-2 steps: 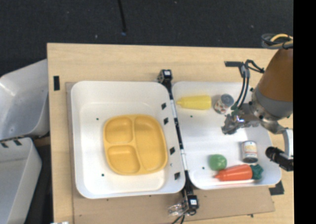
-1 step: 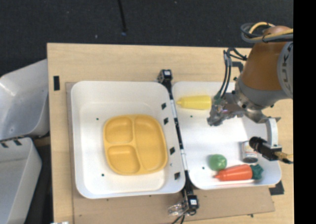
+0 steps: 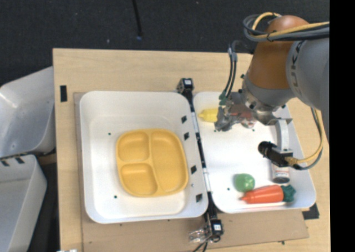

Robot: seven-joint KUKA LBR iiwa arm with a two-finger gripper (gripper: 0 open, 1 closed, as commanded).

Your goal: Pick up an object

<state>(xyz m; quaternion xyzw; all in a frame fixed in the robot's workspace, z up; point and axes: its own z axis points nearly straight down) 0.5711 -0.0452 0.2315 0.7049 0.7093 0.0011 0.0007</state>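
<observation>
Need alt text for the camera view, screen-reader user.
A grey arm with an orange band reaches in from the right, its tool low over the right bin beside a yellow item. A green ball and toy carrot lie near that bin's front edge. The left bin holds a yellow divided plate.

Markings: none legible.
No text, brand, number or sign reads on the bins (image 3: 89, 134), the tray (image 3: 151, 162) or the arm (image 3: 310, 67).
</observation>
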